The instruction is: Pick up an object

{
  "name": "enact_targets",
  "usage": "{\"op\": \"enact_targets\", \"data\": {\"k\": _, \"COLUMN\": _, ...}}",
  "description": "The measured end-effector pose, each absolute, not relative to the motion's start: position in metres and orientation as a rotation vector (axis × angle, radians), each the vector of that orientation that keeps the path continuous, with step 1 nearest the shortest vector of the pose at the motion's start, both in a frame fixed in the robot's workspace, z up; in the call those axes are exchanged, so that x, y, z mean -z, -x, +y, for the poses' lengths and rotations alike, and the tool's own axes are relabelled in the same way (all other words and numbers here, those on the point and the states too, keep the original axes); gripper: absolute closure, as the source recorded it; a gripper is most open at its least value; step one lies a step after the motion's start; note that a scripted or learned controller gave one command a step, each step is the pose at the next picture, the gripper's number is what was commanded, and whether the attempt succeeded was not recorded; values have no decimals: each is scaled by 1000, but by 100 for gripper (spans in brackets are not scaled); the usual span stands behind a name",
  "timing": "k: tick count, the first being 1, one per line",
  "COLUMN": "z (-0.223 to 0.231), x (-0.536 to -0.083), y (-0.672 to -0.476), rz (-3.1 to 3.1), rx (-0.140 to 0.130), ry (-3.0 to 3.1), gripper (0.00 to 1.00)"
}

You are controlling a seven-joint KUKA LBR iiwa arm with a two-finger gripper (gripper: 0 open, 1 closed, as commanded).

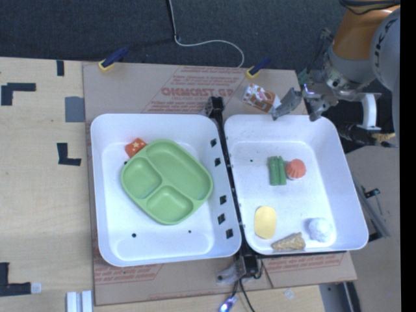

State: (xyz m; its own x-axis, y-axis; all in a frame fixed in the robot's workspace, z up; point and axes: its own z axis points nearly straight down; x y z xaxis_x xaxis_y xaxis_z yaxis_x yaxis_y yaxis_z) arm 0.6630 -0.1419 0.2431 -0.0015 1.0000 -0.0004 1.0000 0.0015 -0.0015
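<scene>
Gripper point(300, 106) spread open, holding nothing, above right bin's point(338, 148) far rim; inside: green piece point(277, 171), orange ball point(296, 169), yellow piece point(264, 221).

Robot lab: taped bench point(39, 174), twin white bins point(104, 187) (cardboard underneath), industrial arm point(364, 31).

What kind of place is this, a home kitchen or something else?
Probably a robotics lab bench, not a kitchen: two white bins sit on cardboard held by clamps, an industrial arm's pincer hangs above the right bin's far edge, and the food, like the orange piece, looks like toys.
</scene>
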Motion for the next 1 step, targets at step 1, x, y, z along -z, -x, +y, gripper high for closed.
{"op": "enact_targets", "data": {"k": 1, "z": -82, "x": -223, "y": -560, "rz": -2219, "rx": -7, "ry": 2211, "gripper": 0}}
